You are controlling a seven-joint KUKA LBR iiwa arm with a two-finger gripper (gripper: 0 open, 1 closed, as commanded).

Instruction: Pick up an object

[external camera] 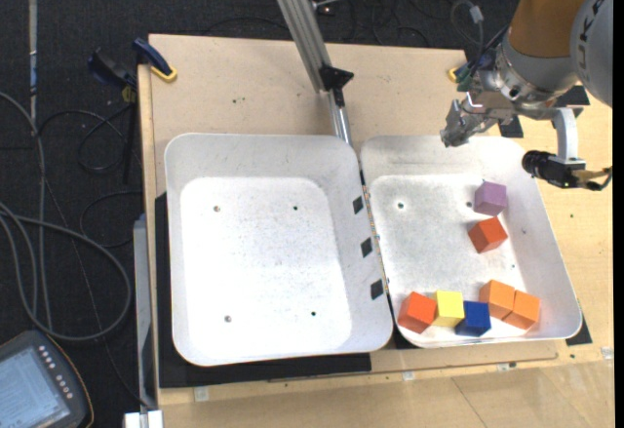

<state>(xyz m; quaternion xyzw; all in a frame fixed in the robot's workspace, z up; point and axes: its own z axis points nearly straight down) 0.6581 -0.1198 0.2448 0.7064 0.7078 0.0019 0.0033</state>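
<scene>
Blocks lie in the right bin (546, 251): along its near edge an orange block (418, 311), yellow block (449, 306), blue block (475, 318) and 2 orange cubes (511, 303); farther back, a red-orange block (487, 234) and purple block (490, 197). The gripper (458, 131) hovers above the bin's far edge, apparently holding nothing.

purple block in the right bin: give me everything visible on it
The purple block is a small, matte, lilac cube, its material unclear. It sits slightly rotated on the floor of the right bin, in the upper right part, near the far wall. An orange block lies just below it, close, perhaps touching at a corner. The gripper hangs above the bin's far edge, to the block's upper left, well apart from it. Nothing holds the block.
</scene>
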